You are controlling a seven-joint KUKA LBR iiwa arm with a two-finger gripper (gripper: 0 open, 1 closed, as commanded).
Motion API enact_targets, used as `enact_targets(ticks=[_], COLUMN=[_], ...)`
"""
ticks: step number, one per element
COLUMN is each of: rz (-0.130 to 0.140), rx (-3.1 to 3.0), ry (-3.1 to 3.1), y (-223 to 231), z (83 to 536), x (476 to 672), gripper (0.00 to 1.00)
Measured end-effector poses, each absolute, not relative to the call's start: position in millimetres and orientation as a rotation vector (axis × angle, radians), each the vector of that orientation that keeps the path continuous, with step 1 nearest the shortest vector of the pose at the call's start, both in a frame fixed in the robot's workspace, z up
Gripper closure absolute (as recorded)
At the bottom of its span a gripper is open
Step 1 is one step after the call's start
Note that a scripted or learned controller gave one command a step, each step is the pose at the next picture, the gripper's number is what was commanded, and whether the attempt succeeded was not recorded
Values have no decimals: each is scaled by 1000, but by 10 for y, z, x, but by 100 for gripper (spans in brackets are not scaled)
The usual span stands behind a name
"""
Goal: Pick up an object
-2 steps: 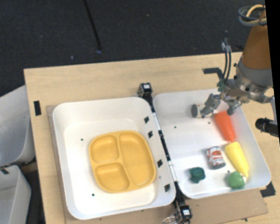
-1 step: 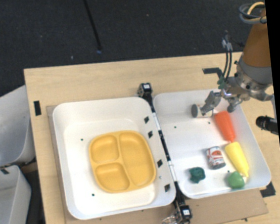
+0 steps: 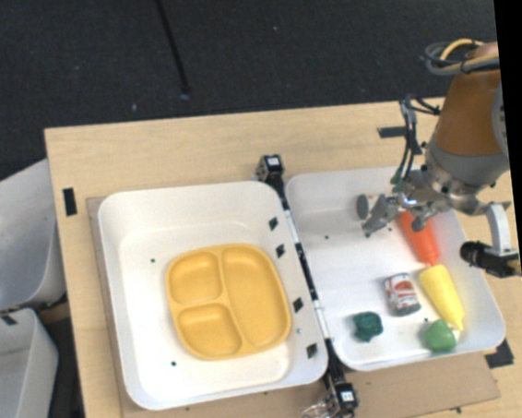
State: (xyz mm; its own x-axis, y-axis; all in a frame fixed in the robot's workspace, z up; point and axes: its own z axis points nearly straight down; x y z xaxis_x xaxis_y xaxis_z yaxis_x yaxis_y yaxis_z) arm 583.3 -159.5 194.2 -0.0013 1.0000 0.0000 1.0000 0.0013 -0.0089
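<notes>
Hovering over the right bin's [image 3: 334,196] far side, the claw [image 3: 386,211] is seemingly spreading released, gripping nothing; the carrot [image 3: 424,242] is lying just right, bare floor stretching left.

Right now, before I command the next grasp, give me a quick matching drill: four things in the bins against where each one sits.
Things:
1. tray
2. can
3. carrot
4. green ball

Places:
A. right bin, near front edge, by the corn's lower end
B. left bin, middle
C. right bin, just below the gripper
D. right bin, between the dark green lump and the corn

Pairs: 1-B, 2-D, 3-C, 4-A
</notes>
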Motion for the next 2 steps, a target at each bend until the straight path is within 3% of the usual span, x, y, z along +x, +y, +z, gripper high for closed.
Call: enact_targets(ticks=[1,2], rz=[10,7], rx=[-2217,-2221], ry=[-2217,-2217], y=[-1608,-1617], z=[1275,961], x=[5849,5846], gripper=[0,0])
